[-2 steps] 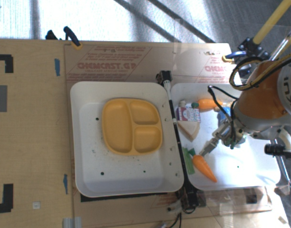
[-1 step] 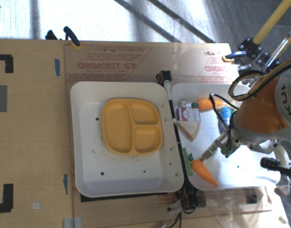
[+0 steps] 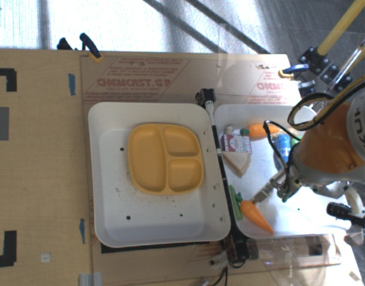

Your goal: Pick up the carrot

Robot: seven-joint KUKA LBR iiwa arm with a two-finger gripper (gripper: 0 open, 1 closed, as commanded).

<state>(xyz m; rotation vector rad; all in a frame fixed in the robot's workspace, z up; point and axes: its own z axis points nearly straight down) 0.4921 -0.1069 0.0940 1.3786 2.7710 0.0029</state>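
Note:
The carrot [image 3: 256,216] is orange with a green top and lies near the front left corner of the right bin [image 3: 302,219], pointing toward the front right. My gripper [image 3: 267,193] hangs low over the bin, just up and to the right of the carrot's thick end, close to it or touching it. The carrot rests on the bin floor. The grey arm with its orange band [image 3: 325,148] covers the right part of that bin.
The left bin [image 3: 105,177] holds a yellow divided plate [image 3: 166,158]. At the back of the right bin sit a small purple-and-white carton [image 3: 236,143], a beige wedge [image 3: 239,163], an orange item [image 3: 257,130] and a blue object [image 3: 282,146]. The wall between the bins runs just left of the carrot.

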